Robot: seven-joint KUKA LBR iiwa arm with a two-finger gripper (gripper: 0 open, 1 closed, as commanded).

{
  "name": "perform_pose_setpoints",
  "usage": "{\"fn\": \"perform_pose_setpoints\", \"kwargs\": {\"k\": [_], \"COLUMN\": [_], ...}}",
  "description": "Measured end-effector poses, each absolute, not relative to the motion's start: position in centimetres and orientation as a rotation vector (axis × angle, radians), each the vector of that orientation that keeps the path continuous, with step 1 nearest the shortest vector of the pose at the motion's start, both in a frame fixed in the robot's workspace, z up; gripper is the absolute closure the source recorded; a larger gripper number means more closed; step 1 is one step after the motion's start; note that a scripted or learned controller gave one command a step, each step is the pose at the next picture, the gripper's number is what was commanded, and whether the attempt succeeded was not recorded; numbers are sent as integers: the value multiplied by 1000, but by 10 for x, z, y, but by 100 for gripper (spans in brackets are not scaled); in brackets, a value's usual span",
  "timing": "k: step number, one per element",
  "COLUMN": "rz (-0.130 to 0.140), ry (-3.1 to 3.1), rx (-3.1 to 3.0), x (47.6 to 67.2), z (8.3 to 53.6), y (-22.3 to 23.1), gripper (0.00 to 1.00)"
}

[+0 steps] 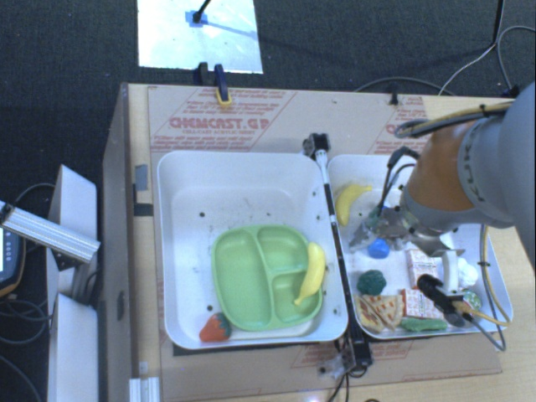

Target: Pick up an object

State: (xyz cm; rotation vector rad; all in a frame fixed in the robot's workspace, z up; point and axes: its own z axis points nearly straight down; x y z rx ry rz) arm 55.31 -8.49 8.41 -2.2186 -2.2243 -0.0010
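**Over the right bin's left side, blue piece just below me**

My gripper (374, 229) hangs in the left half of the right bin (356, 167), about midway between its far and near edges. I cannot tell whether it is released or clenched, and I see nothing held in it. The blue piece (378, 247) lies just on the near side of it, close to the bin's left wall; I cannot tell whether we touch.

A small banana (348, 199) lies toward the far-left corner, near the left wall. Along the near edge things crowd together: a dark green broccoli (372, 282), a pizza slice (381, 311) at the near-left corner, a green pod (423, 325) and a red-and-white packet (421, 268). A white lump (465, 270) sits by the right wall. The little bare floor here lies around the blue piece.

The left bin (234, 178) is open across its far half. A green divided plate (255, 279) fills its near half, with a banana (311, 273) along the plate's right edge and a red fruit (215, 328) in the near-left corner.
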Motion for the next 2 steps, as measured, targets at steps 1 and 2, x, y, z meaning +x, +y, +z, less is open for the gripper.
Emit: {"fn": "perform_pose_setpoints", "kwargs": {"k": [1,2], "rz": [-3,-6], "ry": [-2227,-2228], "rx": [-2218,-2217], "x": [554,581], "z": [95,186], "y": [-85,-17], "gripper": [100,100]}}
